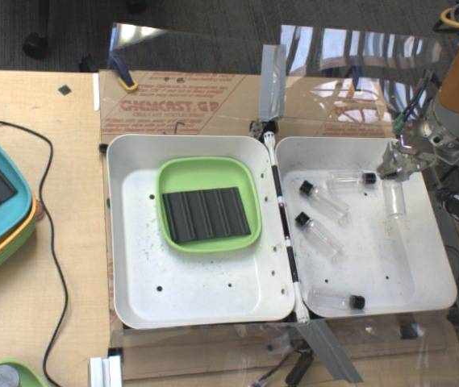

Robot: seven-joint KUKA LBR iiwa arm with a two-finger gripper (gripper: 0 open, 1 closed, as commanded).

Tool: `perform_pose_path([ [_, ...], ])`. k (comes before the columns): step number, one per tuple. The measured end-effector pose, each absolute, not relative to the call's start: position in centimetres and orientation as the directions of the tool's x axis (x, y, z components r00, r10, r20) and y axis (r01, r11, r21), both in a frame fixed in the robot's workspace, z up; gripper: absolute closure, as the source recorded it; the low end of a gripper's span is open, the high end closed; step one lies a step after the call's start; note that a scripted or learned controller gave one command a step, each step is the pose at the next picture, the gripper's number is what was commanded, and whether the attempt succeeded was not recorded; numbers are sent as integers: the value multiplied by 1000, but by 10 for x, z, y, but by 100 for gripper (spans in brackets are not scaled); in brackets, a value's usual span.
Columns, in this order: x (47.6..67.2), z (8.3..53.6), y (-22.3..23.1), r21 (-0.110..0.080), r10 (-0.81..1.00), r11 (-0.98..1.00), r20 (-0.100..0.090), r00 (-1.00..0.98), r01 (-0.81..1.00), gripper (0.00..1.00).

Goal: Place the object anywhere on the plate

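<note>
Nearest, a black-capped clear vial (344,301) lies at the right bin's (423,297) front edge, with two more vials (319,234) mid-bin. The green plate (249,176) carries a black ridged block (206,214) in the left bin (132,297). Farthest, the gripper (396,176) pinches a clear vial (394,199) hanging from its closed fingers.

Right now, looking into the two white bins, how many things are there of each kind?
Clear tubes: 5, all in the right bin
Green plate: 1, in the left bin
Dark ridged mat: 1, lying on the plate
Total: 7
</note>
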State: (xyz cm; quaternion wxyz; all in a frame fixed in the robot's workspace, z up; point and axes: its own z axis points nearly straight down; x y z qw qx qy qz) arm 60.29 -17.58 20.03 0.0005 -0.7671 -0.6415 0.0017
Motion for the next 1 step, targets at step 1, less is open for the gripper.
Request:
perform_pose_path([
  [1,603,200,-176,-3,984,-177,-2,177,984,0],
])
